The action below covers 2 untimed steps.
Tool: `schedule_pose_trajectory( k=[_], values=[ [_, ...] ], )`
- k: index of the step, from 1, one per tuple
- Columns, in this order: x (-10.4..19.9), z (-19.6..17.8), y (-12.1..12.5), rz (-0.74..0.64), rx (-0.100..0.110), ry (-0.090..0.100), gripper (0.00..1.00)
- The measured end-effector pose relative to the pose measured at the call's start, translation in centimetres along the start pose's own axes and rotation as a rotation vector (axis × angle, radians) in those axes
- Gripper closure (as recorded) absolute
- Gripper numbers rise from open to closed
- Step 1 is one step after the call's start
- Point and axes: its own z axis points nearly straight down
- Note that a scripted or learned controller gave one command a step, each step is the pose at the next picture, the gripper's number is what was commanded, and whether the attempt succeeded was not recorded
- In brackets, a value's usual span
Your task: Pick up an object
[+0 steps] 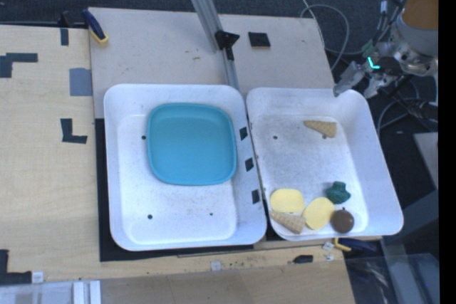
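Targets: small items lie in the right bin (370, 126), none yet lifted. Any one would satisfy the task.
Cluster: near corner of the right bin, on the side away from the left bin. Yellow disc (287, 200), second yellow disc (318, 213), cone (288, 222), brown ball (343, 221), green piece (338, 191). The discs appear to touch each other; the cone lies against the first disc; the ball sits just beside the second disc.
Lone item: tan wedge (320, 127), far half of the right bin, well apart from the cluster, nothing beside it.
Gripper: jaws (360, 80) hang over the far corner of the right bin, at its rim, on the arm's side. Apart or together: cannot tell, the parts are small and blurred. Nothing visible between them.
Arm: grey wrist with orange band (422, 7) above it, at the desk's right edge.
Left bin (114, 153): holds a blue plate (192, 143), roughly centred.
Desk: pole (203, 0) stands at the far edge, between the bins.
Step (judged): approach, before any descent; no grasp begun.
Next move (judged): travel inward over the bin and come down on one item. The wedge is nearest and isolated, so the easier pick; the cluster risks catching two items or nudging neighbours.
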Motion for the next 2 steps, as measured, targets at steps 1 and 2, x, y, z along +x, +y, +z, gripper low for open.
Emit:
schedule_pose_trajectory(
  k=[1, 2],
  values=[
    [0.0, 0.0, 0.0, 0.000, 0.000, 0.000, 0.00],
    [-0.1, 6.3, -0.2, 0.000, 0.005, 0.001, 0.00]
  ],
)
